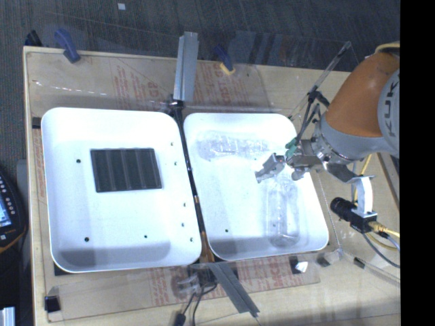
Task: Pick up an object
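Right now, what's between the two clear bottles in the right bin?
Bare white bin floor in the camera view, apart from the gripper over the gap between upper bottle and lower bottle.

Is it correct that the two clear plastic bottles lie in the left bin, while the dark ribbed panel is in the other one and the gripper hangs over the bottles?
Not quite. In the camera view, both clear bottles lie in the right bin; the dark ribbed panel is in the left bin. The gripper does hang over the bottles.

Bright overhead light washes out the two white bins (115,124) (surfaces nearly featureless), shadows pooling softly along their near walls; overall focus slightly soft.
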You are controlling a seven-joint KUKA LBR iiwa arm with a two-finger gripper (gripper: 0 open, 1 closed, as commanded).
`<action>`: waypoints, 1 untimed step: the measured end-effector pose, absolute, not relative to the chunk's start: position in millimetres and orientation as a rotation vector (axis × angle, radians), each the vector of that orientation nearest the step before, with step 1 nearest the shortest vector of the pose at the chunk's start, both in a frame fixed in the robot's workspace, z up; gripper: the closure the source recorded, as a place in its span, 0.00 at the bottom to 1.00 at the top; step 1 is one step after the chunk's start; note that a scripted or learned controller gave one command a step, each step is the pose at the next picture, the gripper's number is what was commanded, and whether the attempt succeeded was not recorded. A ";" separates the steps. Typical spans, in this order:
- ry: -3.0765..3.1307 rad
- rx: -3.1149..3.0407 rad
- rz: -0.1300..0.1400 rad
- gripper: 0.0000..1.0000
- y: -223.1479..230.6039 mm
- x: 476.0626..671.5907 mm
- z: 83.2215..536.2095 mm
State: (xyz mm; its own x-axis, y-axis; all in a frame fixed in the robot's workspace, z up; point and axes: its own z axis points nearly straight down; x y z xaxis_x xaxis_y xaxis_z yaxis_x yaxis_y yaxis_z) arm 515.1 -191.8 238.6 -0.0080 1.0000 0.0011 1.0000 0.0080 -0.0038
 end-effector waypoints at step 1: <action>-2.537 -1.853 0.001 0.00 -144.7 549.0 228.9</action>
